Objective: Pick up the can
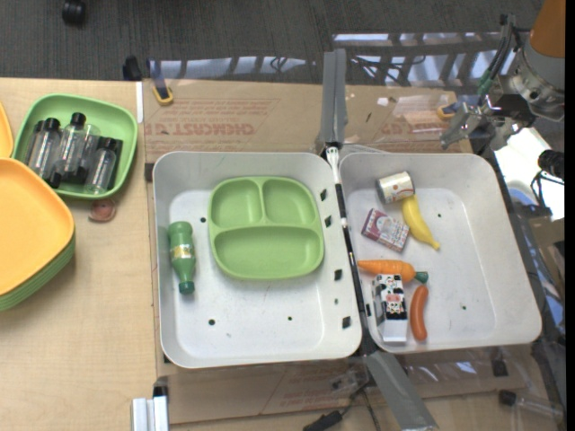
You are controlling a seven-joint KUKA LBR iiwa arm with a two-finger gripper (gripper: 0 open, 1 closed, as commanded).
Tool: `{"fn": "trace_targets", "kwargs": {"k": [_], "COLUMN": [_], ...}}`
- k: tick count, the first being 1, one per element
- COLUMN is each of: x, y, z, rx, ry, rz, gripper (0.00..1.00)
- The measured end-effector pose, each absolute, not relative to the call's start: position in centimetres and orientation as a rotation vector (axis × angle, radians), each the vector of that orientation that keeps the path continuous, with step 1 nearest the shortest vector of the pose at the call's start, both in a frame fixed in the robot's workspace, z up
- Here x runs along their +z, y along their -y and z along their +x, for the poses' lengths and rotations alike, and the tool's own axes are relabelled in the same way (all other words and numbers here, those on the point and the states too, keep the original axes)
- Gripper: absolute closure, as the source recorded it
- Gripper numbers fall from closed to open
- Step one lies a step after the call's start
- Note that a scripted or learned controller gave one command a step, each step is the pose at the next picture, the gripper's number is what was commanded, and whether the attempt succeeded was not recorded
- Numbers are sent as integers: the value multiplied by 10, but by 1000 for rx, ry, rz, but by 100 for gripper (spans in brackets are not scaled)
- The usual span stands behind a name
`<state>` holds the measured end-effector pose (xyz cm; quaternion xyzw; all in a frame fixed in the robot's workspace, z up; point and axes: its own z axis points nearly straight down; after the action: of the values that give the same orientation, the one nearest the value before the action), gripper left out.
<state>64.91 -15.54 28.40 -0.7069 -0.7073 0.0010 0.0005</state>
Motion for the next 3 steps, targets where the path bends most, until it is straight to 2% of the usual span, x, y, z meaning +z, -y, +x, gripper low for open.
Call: {"fn": "trace_targets", "kwargs": {"k": [1, 2, 3], "x": [193, 92, 103], "y": [84, 102, 104], "z": [659, 659, 660], "rx": [3, 1, -1], "ry": [2446, 2475, 2474], "rz": [-1971, -1935, -1942], "gripper": [0, 0, 100]}}
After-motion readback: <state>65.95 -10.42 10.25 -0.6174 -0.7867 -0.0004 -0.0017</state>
